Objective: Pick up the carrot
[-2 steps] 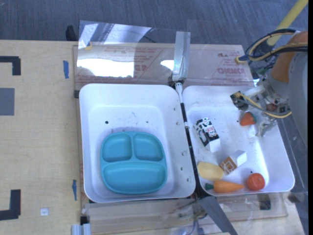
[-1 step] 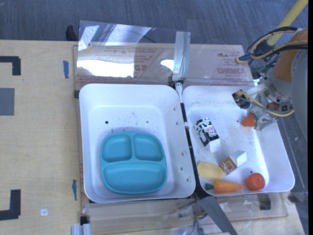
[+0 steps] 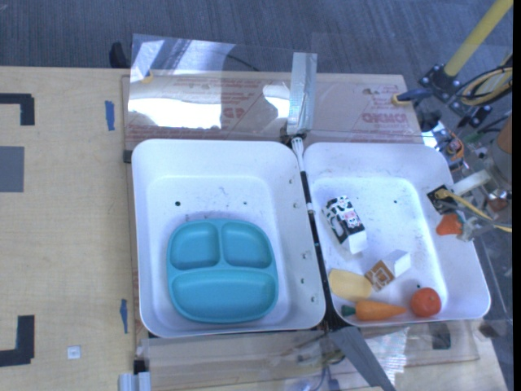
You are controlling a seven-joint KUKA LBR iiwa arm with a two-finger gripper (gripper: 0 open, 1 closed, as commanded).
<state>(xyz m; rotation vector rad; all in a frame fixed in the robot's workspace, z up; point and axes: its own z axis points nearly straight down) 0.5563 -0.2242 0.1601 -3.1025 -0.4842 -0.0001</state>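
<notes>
The carrot (image 3: 378,309) is orange with a small green top at its left end. It lies flat along the near wall of the right bin (image 3: 456,279), pointing right. A yellow banana-like piece (image 3: 350,283) touches it from above on the left. A red-orange tomato (image 3: 425,301) sits just off its right tip.
A cow-patterned carton (image 3: 345,222) lies mid-bin, and a small brown-and-white box (image 3: 387,270) sits just above the carrot. The left bin (image 3: 155,169) holds a teal divided plate (image 3: 221,271). Cables and hardware (image 3: 468,194) crowd the right bin's far right rim.
</notes>
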